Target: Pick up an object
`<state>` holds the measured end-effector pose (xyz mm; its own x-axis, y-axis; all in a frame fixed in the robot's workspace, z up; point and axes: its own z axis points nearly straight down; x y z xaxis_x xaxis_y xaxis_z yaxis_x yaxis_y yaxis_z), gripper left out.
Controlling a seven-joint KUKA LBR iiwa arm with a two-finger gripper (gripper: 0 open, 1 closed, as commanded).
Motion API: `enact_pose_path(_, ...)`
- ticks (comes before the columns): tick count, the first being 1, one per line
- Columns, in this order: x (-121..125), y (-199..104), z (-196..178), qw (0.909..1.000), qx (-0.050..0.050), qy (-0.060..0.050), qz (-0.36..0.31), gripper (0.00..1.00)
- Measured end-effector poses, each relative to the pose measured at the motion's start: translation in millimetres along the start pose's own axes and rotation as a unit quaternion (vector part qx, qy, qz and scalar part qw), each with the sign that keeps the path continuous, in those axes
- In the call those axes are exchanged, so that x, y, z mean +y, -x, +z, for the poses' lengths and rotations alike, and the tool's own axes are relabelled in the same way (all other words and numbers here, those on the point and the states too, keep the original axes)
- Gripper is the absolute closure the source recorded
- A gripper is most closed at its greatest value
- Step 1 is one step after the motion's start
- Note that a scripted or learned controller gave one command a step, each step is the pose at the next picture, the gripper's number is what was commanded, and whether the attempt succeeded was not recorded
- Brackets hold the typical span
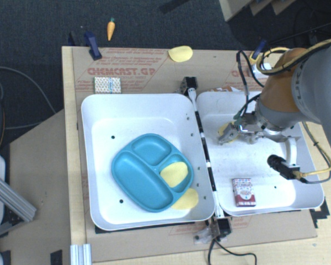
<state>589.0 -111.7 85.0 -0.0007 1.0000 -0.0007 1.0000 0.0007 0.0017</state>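
A patterned sachet (107, 84) lies on the cardboard bench (71, 148) at 11 o'clock of the left bin (94, 120). Inside that bin rests a blue divided plate (146, 175), tilted on the diagonal, with a pale yellow piece (175, 173) in its compartment at 3 o'clock and a second yellow piece (185, 200) touching the plate's rim at 5 o'clock. A yellow lump (180, 53) sits on the bench at 12 o'clock, just beyond both bins. In the right bin (309, 195), a small red-and-white box (244, 192) lies flat at 6 o'clock, well apart from the gripper (227, 134), which hangs over the bin's 10 o'clock area. Whether its pincer is spread or closed cannot be told from this angle. The grey arm (303, 87) with its orange band enters from 3 o'clock.
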Motion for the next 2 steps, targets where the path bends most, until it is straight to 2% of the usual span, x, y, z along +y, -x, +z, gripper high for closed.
enact_pose_path(1, 44, 3, 0, 1.0, 0.0, 0.0, 0.0, 0.0)
enact_pose_path(2, 44, 3, -10, 1.0, -0.001, 0.001, -0.001, 1.0)
